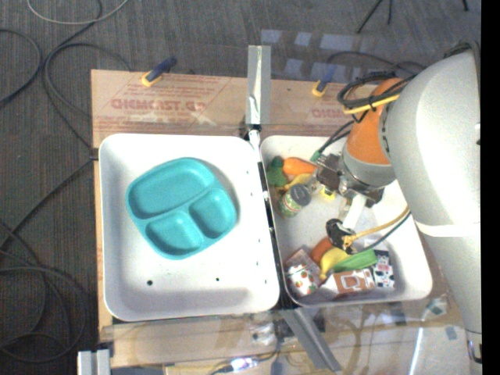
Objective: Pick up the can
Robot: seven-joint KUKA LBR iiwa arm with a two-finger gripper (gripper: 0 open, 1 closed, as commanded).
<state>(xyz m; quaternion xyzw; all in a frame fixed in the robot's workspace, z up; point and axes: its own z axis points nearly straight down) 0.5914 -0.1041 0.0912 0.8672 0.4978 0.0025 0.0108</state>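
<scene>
Pincer just beside can in right bin

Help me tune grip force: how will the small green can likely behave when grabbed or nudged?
The can looks rigid, so it probably won't crush when squeezed. Its round, seemingly smooth side may slip or roll if nudged. The carrot and the right bin's wall lie close by, which could limit rolling.

A plate lies in the left bin; in the right bin the can sits by the left wall, a carrot just behind it; cartons lie at the front.
</scene>
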